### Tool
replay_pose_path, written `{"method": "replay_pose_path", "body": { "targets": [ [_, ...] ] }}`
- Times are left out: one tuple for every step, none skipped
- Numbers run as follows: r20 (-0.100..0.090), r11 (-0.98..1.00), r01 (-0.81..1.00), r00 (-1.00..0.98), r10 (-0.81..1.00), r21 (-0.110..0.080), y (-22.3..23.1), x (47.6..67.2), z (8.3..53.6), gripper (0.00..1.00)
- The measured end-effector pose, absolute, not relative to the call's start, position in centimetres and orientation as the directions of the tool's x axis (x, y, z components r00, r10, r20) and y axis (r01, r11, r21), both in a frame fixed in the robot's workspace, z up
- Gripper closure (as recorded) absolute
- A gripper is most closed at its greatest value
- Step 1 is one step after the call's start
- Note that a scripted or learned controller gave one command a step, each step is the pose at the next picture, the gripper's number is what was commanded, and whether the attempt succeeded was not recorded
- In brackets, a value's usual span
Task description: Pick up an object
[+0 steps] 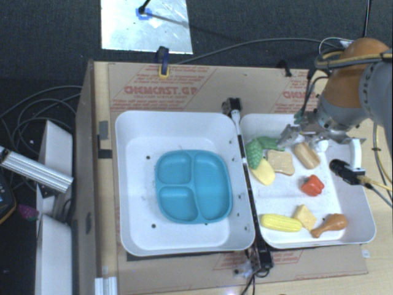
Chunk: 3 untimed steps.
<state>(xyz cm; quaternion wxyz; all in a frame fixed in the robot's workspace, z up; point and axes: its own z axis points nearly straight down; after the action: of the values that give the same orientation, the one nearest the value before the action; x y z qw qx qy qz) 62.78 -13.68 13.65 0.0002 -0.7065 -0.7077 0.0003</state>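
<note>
Several toy foods lie in the right bin: along its near edge a corn cob, a cheese wedge and a drumstick; farther back a red pepper, a lemon and toast. By the far edge the gripper hangs over a bread roll; its finger state cannot be told. The left bin holds a blue divided plate.

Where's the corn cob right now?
The corn cob lies along the near edge of the right bin, just left of the cheese wedge and below the lemon.
</note>
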Motion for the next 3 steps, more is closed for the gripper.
{"method": "replay_pose_path", "body": {
  "targets": [
    [-0.002,0.001,1.000,-0.001,1.000,0.002,-17.5,59.9,17.2,0.00],
    [0.000,0.001,1.000,-0.001,1.000,0.000,-17.2,58.4,14.3,0.00],
    [0.000,0.001,1.000,-0.001,1.000,-0.001,-18.8,53.8,9.8,0.00]
  ]
}}
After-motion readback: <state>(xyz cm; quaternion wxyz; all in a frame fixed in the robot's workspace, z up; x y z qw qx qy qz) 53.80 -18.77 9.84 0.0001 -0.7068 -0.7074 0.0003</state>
